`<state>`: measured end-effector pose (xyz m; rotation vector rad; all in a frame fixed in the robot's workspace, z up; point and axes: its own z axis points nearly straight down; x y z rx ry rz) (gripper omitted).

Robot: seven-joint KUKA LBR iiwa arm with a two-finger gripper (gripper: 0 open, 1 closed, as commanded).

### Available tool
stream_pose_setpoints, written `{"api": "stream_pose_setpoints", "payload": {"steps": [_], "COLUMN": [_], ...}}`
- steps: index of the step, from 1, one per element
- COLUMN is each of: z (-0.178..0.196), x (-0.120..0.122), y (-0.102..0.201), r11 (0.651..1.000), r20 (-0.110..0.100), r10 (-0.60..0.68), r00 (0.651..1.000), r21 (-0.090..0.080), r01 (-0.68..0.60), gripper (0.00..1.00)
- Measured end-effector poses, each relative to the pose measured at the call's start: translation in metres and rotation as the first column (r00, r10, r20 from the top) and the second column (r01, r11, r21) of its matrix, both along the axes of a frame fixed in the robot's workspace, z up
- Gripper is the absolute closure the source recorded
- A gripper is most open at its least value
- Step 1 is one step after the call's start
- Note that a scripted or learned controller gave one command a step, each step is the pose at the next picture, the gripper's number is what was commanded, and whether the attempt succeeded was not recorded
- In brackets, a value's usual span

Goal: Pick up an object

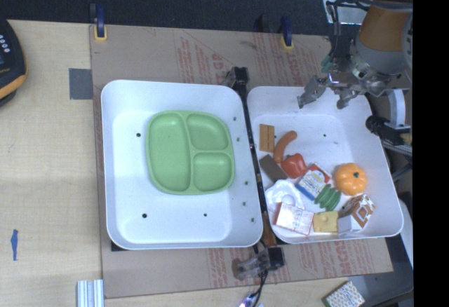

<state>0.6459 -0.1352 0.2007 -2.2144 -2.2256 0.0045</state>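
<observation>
1. Two white bins sit side by side on the table [49,179]: left bin [123,158] and right bin [351,123].
2. Left bin holds a green divided plate [189,151], 3 compartments, lying flat near the bin's middle.
3. Right bin holds a cluster of toy food, mostly in its near half: small orange pumpkin [349,178] at the right, a sausage [283,144] next to a tan cracker [266,137], a red pepper [293,164], a green pickle-like piece [327,197], a cheese cube [325,222] and small printed packets [293,219] at the near edge.
4. Tool [327,94] hangs over the far rim of the right bin, fingers spread apart, nothing between them.
5. Tool is well apart from the toy cluster; sausage is the nearest piece.
6. Arm [382,32], w/ orange band, comes in from the upper right.
</observation>
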Motion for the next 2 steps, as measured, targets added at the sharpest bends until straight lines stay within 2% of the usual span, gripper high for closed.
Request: {"api": "stream_pose_setpoints", "payload": {"steps": [1,2], "z": [-0.103,-0.108], "x": [-0.078,0.007], "y": [0.031,0.015], "r11": [1.0,1.0], "r20": [-0.016,0.008], "r10": [-0.001,0.002], "r00": [1.0,1.0], "r21": [0.004,-0.001], "r01": [0.002,-0.002], "gripper": [0.0,0.0]}}
